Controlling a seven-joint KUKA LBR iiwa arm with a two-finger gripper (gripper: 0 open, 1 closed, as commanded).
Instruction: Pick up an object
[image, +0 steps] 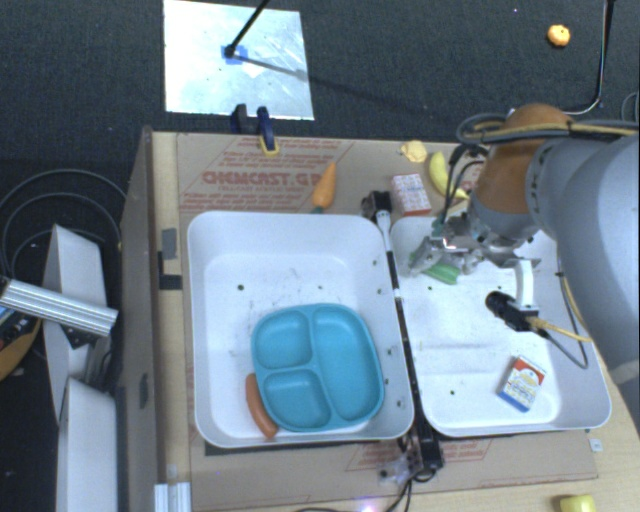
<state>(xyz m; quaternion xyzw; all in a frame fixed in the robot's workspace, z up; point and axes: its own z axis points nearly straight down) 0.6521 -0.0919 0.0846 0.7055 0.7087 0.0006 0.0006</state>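
Note:
My gripper (447, 250) is low in the far left corner of the right bin (470, 415). A green object (441, 270) lies right under and beside it, partly covered by the gripper. A small blue, white and orange box (521, 383) lies at the near right of the same bin, well apart from the gripper. In the left bin (215, 260) sit a blue divided plate (316, 366) and an orange sausage (259, 406) along the plate's near left edge.
Behind the bins, on the cardboard, lie a carrot (323, 187), a small pink box (410, 193) and a banana (438, 171). The ridge (398, 310) between the bins runs just left of the gripper. The arm's bulk covers the right bin's far right.

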